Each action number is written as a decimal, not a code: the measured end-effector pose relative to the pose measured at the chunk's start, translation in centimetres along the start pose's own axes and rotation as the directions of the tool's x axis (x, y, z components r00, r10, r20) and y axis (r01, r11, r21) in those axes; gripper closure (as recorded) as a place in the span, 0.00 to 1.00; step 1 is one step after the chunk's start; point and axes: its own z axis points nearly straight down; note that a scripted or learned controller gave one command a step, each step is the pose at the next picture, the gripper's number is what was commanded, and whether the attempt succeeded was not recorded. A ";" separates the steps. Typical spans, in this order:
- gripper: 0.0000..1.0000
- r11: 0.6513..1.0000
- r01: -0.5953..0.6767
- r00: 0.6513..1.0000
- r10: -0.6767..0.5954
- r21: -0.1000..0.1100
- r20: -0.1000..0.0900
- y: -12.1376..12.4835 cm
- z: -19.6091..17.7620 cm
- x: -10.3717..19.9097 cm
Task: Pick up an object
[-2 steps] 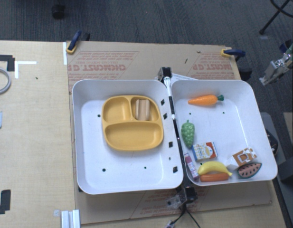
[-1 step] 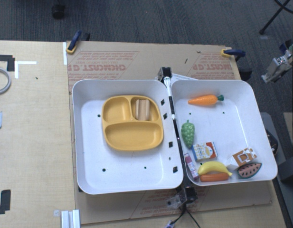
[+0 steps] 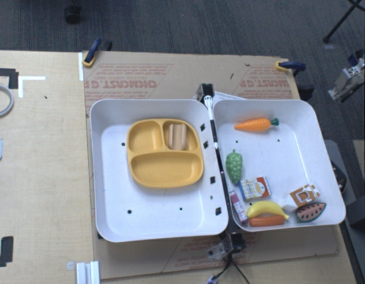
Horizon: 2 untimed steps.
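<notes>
The hand [image 3: 349, 80] is hovering at the right edge, beyond the right bin [image 3: 300, 114]; whether its fingers are apart I cannot tell. Carrot [image 3: 253, 124] is lying nearest, down-left of it; banana [image 3: 266, 209] and melon [image 3: 310, 212] farther. Crowded corner items are risking a glancing, failed grasp.

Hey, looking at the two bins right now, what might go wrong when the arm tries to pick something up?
The banana lies against the red sausage-like toy in the right bin's near corner, so a grab there may catch both or neither. The watermelon slice sits close to the wall, leaving little room. The end effector is well outside the bins, so nothing is lined up yet.
</notes>
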 end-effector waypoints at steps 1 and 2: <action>1.00 1.000 -0.028 1.000 0.028 0.004 -0.008 -3.8 33.0 -1.8; 1.00 0.967 0.256 0.967 -0.256 0.000 -0.006 1.5 12.9 -0.7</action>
